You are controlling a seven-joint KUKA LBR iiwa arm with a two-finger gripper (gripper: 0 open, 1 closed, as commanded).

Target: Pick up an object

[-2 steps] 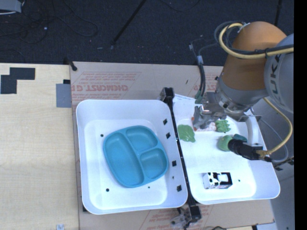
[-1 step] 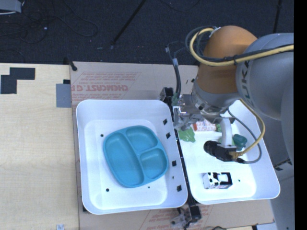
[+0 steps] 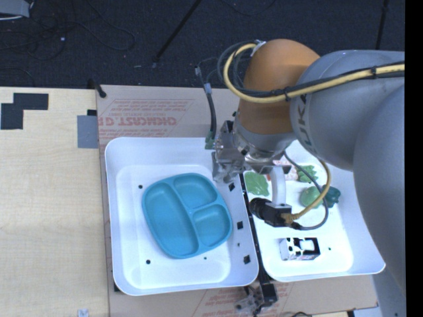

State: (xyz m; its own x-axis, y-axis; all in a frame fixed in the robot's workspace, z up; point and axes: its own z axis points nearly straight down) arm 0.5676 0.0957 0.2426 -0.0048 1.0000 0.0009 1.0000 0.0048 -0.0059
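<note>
Gripper (image 3: 228, 167) low over the wall (image 3: 246, 224) between bins; open or closed, cannot tell. Green toys (image 3: 310, 195) just right of it, plate (image 3: 187, 213) left. Risk: striking the wall, or grabbing nothing so near the edge.

Left bin (image 3: 125, 243): sitting at the lower centre of the frame, holding a blue divided plate (image 3: 186, 214) that is lying flat and slightly turned.
Right bin (image 3: 357, 249): lying just beside the left bin, carrying green pieces (image 3: 310, 191) at its upper part and a small black-and-white object (image 3: 299, 248) near its lower edge.
Arm (image 3: 344, 111): reaching in from the right of the frame, its orange band (image 3: 274, 71) showing at the upper centre.
Gripper (image 3: 228, 167): hanging over the divide between the bins, just above the plate's upper right corner.
Cable (image 3: 297, 210): looping yellow and black over the right bin.
</note>
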